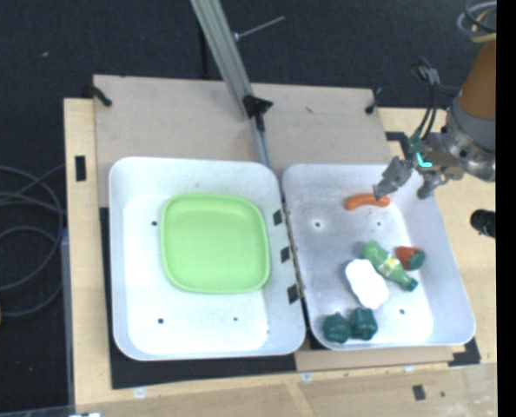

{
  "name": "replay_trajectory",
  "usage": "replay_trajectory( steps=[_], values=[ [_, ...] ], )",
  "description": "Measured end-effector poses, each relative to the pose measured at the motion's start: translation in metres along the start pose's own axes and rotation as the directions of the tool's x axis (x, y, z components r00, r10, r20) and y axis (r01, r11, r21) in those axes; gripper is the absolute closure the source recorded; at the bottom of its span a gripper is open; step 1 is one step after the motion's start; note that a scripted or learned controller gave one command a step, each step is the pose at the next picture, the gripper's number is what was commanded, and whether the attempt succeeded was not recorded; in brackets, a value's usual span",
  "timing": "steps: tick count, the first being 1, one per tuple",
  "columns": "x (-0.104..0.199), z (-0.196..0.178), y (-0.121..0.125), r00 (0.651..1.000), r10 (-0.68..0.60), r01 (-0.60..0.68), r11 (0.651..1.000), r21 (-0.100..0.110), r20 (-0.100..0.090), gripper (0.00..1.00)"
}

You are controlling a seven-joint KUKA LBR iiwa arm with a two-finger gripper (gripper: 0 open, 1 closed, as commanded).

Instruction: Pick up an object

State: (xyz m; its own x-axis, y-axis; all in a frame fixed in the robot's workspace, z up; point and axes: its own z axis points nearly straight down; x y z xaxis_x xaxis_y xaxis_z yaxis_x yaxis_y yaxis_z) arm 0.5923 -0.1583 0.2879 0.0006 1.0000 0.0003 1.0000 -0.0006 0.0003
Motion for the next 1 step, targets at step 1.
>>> replay_trajectory(
  steps=[1],
  values=[
    [0.0, 0.0, 0.0, 1.0, 0.0, 0.0, 1.0, 0.0, 0.0, 0.0]
  ],
)
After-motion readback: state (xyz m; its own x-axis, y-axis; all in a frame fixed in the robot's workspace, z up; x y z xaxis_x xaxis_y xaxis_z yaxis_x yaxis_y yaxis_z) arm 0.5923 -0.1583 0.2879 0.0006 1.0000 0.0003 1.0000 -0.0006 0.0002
